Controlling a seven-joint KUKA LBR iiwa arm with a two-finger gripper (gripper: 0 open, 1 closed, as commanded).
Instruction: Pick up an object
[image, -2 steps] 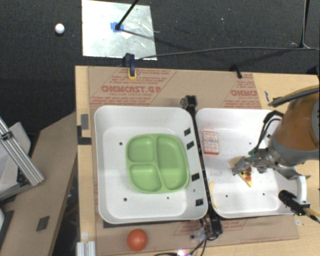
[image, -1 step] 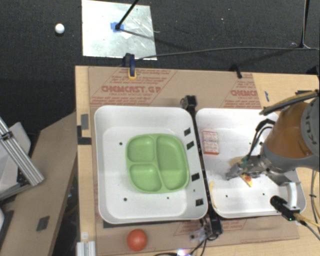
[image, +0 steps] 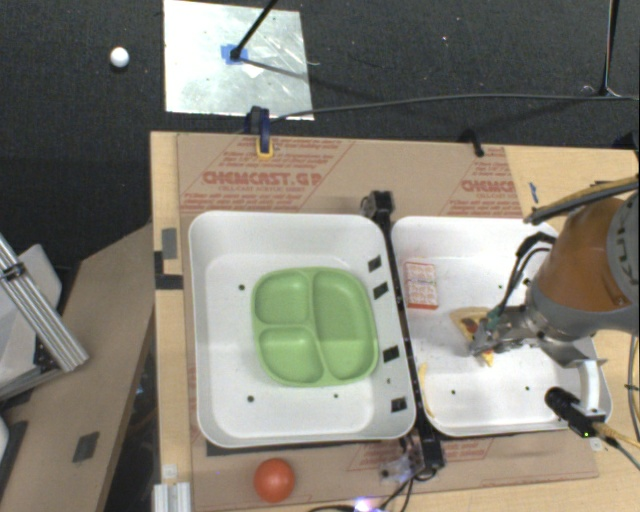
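In the right bin (image: 450, 415) my gripper (image: 487, 343) reaches down near the bin's middle, right over a small tan and yellow object (image: 467, 322) that lies on the floor. Its tips touch or hide part of that object, and I cannot tell how the jaws stand. A small white card with red print (image: 420, 284) lies flat at the right bin's upper left. In the left bin (image: 215, 400) sits a green divided plate (image: 313, 325).
An orange-red ball (image: 274, 479) rests on the bench in front of the left bin. Black clips (image: 390, 352) line the divider between the bins. A blue clamp (image: 261, 128) stands at the board's back edge. The arm's body covers the right bin's right side.
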